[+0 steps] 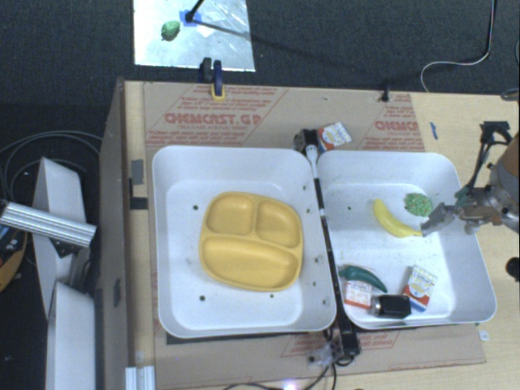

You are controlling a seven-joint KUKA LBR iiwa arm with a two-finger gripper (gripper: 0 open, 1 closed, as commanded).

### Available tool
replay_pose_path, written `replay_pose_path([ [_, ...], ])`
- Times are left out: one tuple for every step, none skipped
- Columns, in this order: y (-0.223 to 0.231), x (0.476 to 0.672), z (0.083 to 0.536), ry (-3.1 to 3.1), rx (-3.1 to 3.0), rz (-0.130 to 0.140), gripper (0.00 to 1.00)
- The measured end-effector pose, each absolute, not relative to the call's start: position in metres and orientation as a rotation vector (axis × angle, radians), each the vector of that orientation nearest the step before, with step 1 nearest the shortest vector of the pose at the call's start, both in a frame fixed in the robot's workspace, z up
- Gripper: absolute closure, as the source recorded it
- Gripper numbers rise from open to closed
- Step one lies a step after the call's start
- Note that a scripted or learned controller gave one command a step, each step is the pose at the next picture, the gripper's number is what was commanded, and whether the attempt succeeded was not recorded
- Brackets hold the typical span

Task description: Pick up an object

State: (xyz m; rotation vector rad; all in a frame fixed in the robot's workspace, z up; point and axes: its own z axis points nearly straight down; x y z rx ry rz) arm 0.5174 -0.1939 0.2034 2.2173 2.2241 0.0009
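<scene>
Gripper (439, 218) sat low near right white bin's (479, 295) right edge, finger state unclear, just beside curved yellow plastic banana (392, 219); nothing lifted, pick undone.

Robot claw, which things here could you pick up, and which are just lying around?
For the job:
claw
banana
green broccoli
green pepper
small carton
black thing

Just lying about:
yellow divided plate
carton outside the bins
</scene>
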Motion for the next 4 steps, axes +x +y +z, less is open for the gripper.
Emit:
replay_pose_path([
  [-0.150, 0.561, 0.174, 2.226, 2.215, 0.002, 0.00],
  [-0.154, 0.570, 0.110, 2.223, 2.220, -0.001, 0.00],
  [-0.121, 0.602, 0.101, 2.226, 2.215, 0.003, 0.00],
  [-0.122, 0.603, 0.112, 2.226, 2.211, 0.005, 1.00],
])
